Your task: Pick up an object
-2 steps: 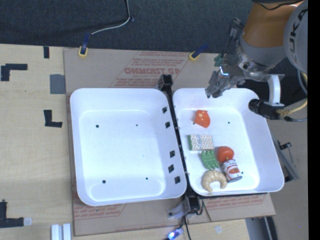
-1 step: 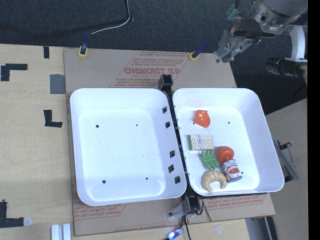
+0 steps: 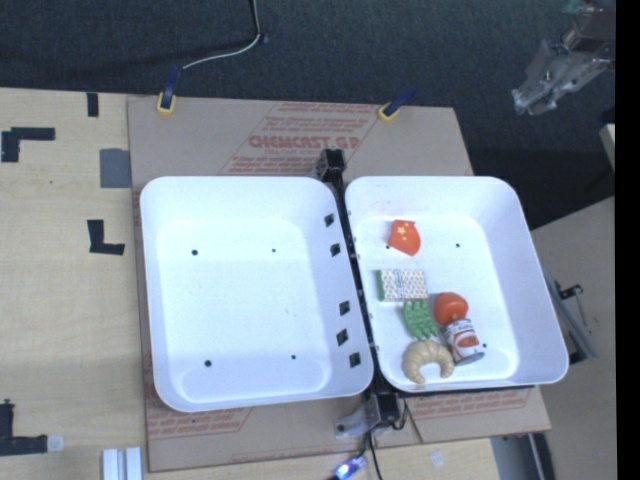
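We're pre-approach: end effector parked high off bench's far right corner, well apart from bins; can't tell its state. All candidates in right bin: red piece alone near far side, easiest pick. Box, green item, tomato, can, croissant clustered at near edge, tight clearance. Left bin gives open drop room.
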